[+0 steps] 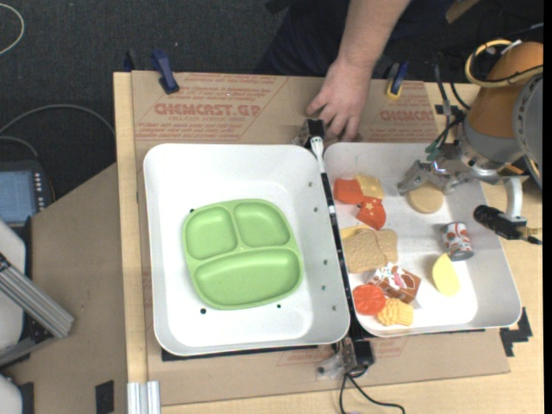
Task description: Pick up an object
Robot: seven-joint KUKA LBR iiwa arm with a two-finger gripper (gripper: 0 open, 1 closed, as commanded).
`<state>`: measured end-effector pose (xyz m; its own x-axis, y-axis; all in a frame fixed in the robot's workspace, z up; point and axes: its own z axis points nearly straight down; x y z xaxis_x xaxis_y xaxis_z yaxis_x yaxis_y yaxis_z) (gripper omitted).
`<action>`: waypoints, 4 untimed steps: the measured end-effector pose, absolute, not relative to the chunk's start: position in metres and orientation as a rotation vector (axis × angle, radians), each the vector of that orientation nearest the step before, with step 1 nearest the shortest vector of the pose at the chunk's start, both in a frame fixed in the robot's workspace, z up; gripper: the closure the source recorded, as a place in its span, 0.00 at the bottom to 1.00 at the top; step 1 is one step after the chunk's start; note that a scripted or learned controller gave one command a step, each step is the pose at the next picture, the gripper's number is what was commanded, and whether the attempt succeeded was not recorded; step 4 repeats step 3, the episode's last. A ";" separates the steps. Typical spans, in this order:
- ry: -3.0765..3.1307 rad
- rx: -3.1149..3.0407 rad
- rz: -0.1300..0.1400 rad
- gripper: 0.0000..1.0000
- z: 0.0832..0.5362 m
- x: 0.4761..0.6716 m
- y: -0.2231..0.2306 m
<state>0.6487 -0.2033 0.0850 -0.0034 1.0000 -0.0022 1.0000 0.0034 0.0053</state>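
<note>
On your left, the left bin [164, 231] holds a green divided plate [241, 253], lying flat near its middle. Above the seam between the two bins, a person's hand [341, 106] rests on the cardboard of the bench [216, 102]. The right bin [496, 313] carries the toy food: red pieces, bread slices [369, 248], a small can [457, 240], a yellow piece [445, 275]. The nearest thing to pick is the round tan cookie [425, 200] (it has no long axis, so any approach angle should serve). The gripper [429, 178] hangs just above it, at the bin's far side, and the cookie lies directly under the jaws, slightly toward you. The jaws look spread wide, holding nothing.
</note>
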 end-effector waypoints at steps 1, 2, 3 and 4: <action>2.219 2.214 0.004 1.00 0.096 0.648 -0.204; 2.227 2.223 -0.002 1.00 0.138 0.592 -0.157; 2.224 2.214 0.005 1.00 0.180 0.614 -0.098; 2.224 2.214 0.005 1.00 0.180 0.614 -0.098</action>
